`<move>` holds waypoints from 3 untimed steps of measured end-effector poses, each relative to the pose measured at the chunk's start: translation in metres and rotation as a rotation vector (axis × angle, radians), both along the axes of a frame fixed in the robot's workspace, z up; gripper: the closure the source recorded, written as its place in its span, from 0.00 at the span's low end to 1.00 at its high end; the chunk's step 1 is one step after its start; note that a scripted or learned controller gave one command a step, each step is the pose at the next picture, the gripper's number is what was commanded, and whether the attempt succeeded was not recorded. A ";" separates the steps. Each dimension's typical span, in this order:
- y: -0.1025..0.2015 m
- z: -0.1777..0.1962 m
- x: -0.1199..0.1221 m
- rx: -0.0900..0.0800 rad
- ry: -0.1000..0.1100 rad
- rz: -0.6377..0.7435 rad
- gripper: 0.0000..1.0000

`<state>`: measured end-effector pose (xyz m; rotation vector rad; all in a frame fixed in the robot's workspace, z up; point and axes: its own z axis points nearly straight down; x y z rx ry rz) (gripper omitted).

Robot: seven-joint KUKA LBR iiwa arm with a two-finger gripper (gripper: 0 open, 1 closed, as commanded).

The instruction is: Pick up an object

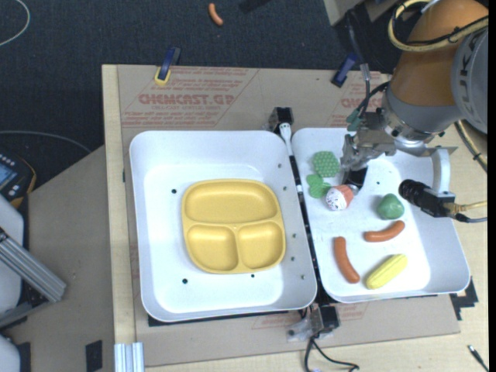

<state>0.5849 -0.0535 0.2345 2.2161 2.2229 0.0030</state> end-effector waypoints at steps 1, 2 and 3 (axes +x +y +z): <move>0.005 -0.014 -0.007 0.001 0.007 -0.003 1.00; 0.001 -0.020 0.000 -0.001 0.003 -0.003 1.00; 0.000 -0.020 0.003 -0.001 0.002 -0.003 1.00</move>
